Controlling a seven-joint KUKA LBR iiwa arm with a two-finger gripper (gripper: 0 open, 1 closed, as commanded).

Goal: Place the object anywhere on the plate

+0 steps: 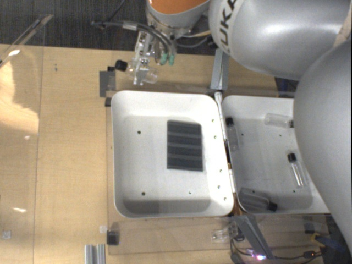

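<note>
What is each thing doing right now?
gripper: up beyond the left bin's far edge, holding a clear object.
dark ribbed plate: flat in the left bin, bare.
grey block: lying in the right bin.

1 fixed camera looks down at a slant on 2 white bins (118, 147), arm (275, 26) close beneath.

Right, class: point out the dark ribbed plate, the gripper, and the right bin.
dark ribbed plate (185, 146), camera view, middle of its ribbed top
gripper (144, 77), camera view, between its fingertips
right bin (258, 147), camera view, bare floor
</note>
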